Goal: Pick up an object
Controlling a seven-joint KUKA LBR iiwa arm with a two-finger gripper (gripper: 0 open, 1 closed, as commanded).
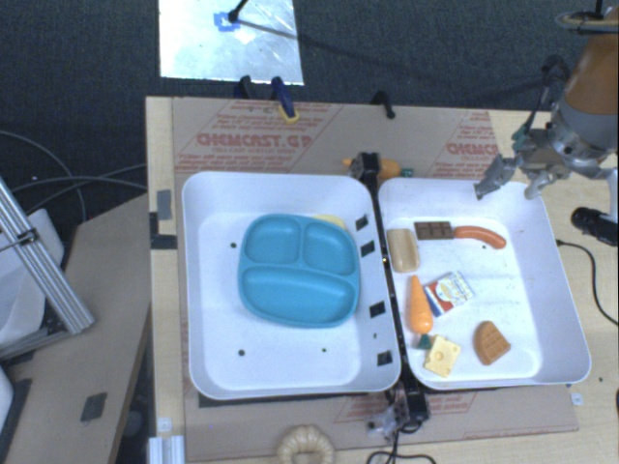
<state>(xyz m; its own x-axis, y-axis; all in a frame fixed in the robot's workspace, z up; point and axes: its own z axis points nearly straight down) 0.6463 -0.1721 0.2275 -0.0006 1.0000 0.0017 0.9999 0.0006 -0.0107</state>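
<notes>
Left bin [208,356]: one smooth blue plastic tray [298,269], three compartments. Right bin [556,288], seven small toy foods: tan bun [402,249], chocolate bar [432,229], carrot [419,304], glossy sausage [480,236], carton [450,291], holed cheese [443,356], toast [491,341]. My claw [511,184] spread wide, holding nothing, above that bin's far edge.

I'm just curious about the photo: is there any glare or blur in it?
In the camera view, the shiny sheet above the bench flares with bright glare; the white bins are evenly lit with soft shadows; the claw and arm look slightly soft, while the blue tray and toy food stay fairly sharp.
</notes>
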